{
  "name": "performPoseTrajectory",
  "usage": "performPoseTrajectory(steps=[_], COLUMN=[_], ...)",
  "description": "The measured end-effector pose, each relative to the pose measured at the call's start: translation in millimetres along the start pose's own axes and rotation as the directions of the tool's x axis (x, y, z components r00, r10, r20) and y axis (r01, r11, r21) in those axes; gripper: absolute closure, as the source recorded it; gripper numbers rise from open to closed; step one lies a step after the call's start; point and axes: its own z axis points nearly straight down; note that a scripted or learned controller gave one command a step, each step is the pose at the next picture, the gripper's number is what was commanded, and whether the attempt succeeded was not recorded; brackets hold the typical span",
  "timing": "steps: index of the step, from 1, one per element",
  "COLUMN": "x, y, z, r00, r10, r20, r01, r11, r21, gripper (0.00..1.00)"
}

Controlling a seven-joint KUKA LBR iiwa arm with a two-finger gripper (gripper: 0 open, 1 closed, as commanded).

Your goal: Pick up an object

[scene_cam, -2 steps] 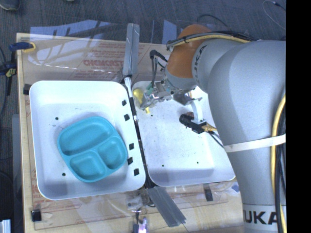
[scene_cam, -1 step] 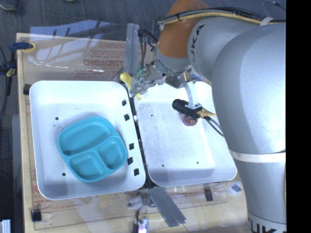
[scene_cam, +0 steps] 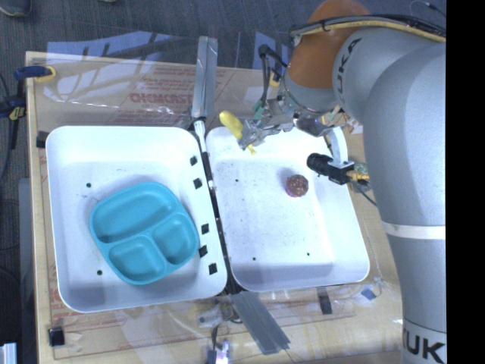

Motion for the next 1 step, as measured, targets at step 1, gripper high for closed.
performPoseTrajectory(steps=[1], x=[-25.5], y=[-137.3], z=[26.0], r00=[0.968], r10=[-0.252], r20=[-0.001], r01=[0.252], r11=[0.968], r21=[0.002], gripper=[1.0])
